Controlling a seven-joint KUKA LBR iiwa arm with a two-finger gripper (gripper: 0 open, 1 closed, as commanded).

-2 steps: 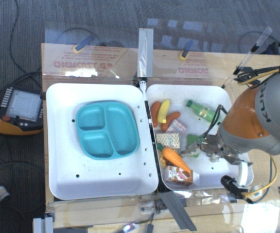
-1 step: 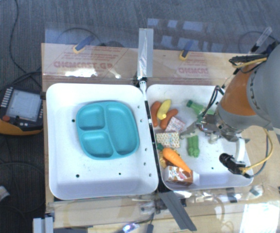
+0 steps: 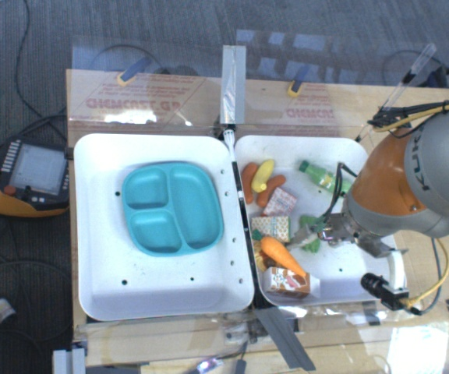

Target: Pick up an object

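Observation:
My gripper (image 3: 320, 236) is down inside the right bin (image 3: 341, 275), below the arm's orange band (image 3: 384, 185). A small green object (image 3: 311, 226) lies right at its tip; I cannot tell if it is held. Just left of it are a green patterned box (image 3: 270, 227) and an orange carrot (image 3: 281, 255). A printed carton (image 3: 287, 283) sits at the bin's front. Farther back lie a yellow piece (image 3: 263, 174), a reddish sausage (image 3: 272, 190), a pink-and-white packet (image 3: 282, 202) and a green bottle (image 3: 318, 175).
The left bin (image 3: 100, 287) holds a teal divided plate (image 3: 170, 207). A raised divider (image 3: 240, 224) separates the two bins. The arm's body covers the right bin's right side. Cables (image 3: 411, 114) run at the far right.

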